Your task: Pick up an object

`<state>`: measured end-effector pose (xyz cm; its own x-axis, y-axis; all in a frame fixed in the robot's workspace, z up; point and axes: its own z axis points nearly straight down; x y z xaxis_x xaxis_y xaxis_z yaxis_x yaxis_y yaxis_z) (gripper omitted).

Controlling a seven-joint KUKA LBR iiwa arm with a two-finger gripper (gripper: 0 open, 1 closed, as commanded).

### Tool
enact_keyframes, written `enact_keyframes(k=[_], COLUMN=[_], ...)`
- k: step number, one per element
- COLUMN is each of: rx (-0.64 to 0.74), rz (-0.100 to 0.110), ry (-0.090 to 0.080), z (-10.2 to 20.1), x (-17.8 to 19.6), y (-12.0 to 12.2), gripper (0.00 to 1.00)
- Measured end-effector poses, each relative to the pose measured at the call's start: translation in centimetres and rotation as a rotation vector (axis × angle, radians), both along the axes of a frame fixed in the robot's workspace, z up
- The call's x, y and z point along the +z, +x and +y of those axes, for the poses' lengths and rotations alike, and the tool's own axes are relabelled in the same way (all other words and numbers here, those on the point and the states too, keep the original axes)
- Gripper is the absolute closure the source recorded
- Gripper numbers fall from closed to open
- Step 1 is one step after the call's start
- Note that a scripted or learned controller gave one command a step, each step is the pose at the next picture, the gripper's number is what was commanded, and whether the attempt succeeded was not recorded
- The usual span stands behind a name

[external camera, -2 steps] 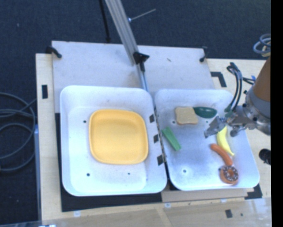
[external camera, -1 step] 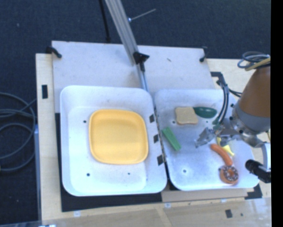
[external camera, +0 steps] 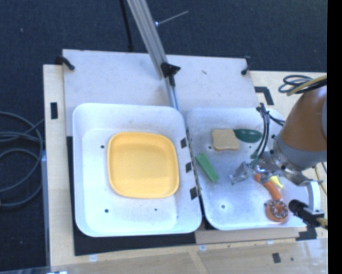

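The right bin [external camera: 233,218] holds a tan block [external camera: 225,140], a dark green rounded piece [external camera: 248,135], a light green stick [external camera: 206,168], an orange carrot-like piece [external camera: 273,186] and a round brown-orange item [external camera: 277,210]. My gripper [external camera: 248,173] is low over the middle of this bin, right of the green stick and just left of the orange piece. The tan block lies behind it. The grey wrist with its orange band [external camera: 308,119] covers the bin's right side. I see no object held in the gripper.
The left bin [external camera: 91,124] holds a yellow square plate [external camera: 142,164]. A metal pole [external camera: 151,33] slants down to the gap between the bins. Cables [external camera: 299,83] lie at the back right and on the floor at the left.
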<state>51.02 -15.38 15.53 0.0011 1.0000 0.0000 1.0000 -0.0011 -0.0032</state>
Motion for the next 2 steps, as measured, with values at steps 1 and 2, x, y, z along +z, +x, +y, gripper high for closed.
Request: enact_keyframes(k=[1, 2], rx=[0.0, -0.001], rz=[0.001, -0.005], ry=[0.0, 0.001], z=[0.0, -0.1], x=[-5.2, -3.9], y=[-0.1, 0.1], gripper=[0.0, 1.0])
